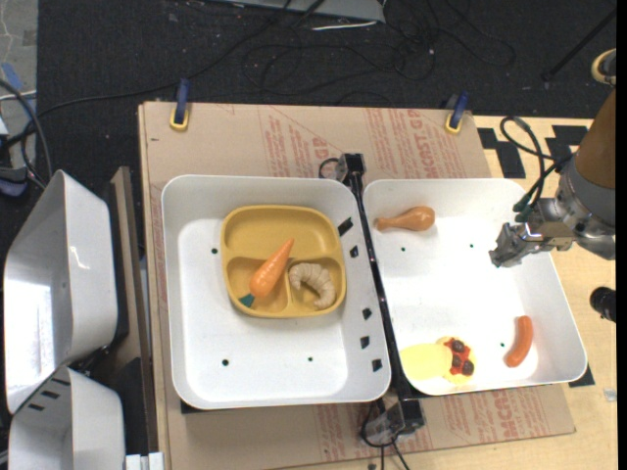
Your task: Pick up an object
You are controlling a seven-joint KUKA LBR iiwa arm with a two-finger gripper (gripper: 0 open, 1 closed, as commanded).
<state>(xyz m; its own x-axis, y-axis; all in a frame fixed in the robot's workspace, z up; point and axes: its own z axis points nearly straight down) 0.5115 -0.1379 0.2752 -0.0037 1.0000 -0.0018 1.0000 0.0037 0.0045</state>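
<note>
Progress, as far as you can judge from the camera view, is at the approach stage: nothing has been lifted yet. Your hand (pixel 507 248) hangs over the upper right part of the right bin (pixel 470 292), and nothing shows between its fingers. Whether those fingers stand wide or narrow you cannot tell; they are dark, small and seen at a slant.

Candidates in that bin all lie on its floor. A toy drumstick (pixel 407 220) rests near the top left, well apart from the hand. A small sausage (pixel 519 342) lies near the lower right corner, below the hand. A yellow slice with dark red bits (pixel 438 359) sits at the bottom edge.

In the left bin (pixel 196 292), a yellow divided plate (pixel 282 221) holds a carrot (pixel 271 269) and a pale shrimp (pixel 313 282), each in its own compartment.

What is left for you is the whole grasp: choose a target, descend, close, and raise it clear. The sausage looks like the nearest choice, though that is a judgement only.
</note>
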